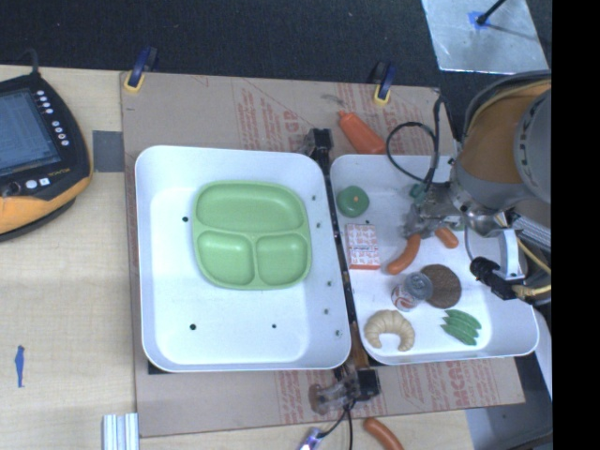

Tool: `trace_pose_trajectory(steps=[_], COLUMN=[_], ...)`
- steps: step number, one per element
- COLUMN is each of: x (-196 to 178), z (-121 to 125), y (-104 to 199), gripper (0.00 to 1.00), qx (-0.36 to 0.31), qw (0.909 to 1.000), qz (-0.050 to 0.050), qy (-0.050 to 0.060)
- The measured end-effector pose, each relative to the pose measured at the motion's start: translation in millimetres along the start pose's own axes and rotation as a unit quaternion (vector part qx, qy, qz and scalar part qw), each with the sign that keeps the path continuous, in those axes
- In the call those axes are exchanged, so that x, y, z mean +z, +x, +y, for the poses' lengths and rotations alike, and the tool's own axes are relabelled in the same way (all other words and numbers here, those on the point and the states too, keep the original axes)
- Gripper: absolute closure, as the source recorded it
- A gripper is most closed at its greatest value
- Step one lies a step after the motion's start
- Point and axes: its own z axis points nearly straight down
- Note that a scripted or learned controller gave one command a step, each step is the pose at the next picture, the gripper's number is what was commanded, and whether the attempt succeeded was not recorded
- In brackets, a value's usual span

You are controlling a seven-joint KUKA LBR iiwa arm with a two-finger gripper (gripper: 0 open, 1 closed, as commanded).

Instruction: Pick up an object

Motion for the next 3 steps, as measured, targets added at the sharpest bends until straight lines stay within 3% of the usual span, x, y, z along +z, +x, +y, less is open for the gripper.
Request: trace_pose_trajectory(steps=[1, 2, 3], x=[-88, -120, -131], z=[-18, -23, -56], y=[61, 123, 125], gripper=[1.00, 1.00, 1.00], qx=[0.003, 0.002, 0.004], qw=[1.0000, 1.0000, 1.0000], qz=[0.002, 0.002, 0.002], qy=[0.001, 0.000, 0.002])
